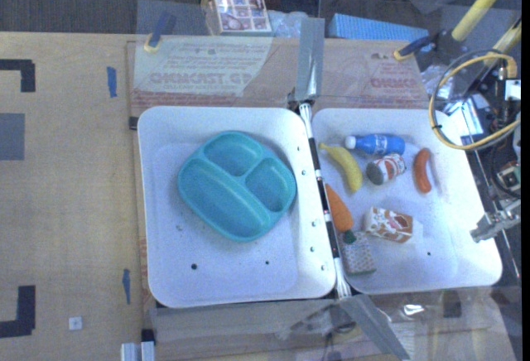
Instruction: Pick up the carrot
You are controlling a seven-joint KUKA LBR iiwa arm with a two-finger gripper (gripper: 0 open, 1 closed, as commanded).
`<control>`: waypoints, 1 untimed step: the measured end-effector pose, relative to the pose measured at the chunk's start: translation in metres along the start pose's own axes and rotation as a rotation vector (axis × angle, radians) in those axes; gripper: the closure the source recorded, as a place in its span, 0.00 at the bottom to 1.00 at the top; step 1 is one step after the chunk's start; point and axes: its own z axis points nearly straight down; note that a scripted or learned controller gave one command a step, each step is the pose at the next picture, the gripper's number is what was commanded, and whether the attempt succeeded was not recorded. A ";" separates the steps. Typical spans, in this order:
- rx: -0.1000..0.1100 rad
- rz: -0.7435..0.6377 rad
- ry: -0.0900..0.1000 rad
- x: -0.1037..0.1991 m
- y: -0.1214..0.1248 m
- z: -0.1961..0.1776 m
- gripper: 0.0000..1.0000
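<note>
Seen from above at a slant, the counter (66, 185) carries two shallow white bins side by side. The left bin (166, 268) holds a teal divided plate (237, 184) with three compartments, lying roughly in the bin's middle and turned at an angle. The right bin (464, 260) holds the smaller things. The carrot (338, 209) lies along that bin's left wall, just right of the seam between the two bins, its orange body running near to far and its green end pointing toward the near side. Just far of it lies a yellow banana (346, 166), and beyond the banana's far end a blue and white bottle (377, 143) lies on its side. A small can (385, 169) sits right of the banana, and an orange-red sausage (423, 170) lies farther right, well apart from the carrot. A small carton (388, 224) lies right of the carrot, and a grey speckled sponge (359, 254) sits just near of the carrot's green end. At the right edge, a metal part that may be the gripper (497, 227) sits by the right bin's right rim, well apart from the carrot; whether it is apart or together I cannot tell.
</note>
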 end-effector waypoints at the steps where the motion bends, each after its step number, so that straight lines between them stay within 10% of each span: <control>1: -0.003 -0.076 0.000 -0.062 -0.010 0.010 1.00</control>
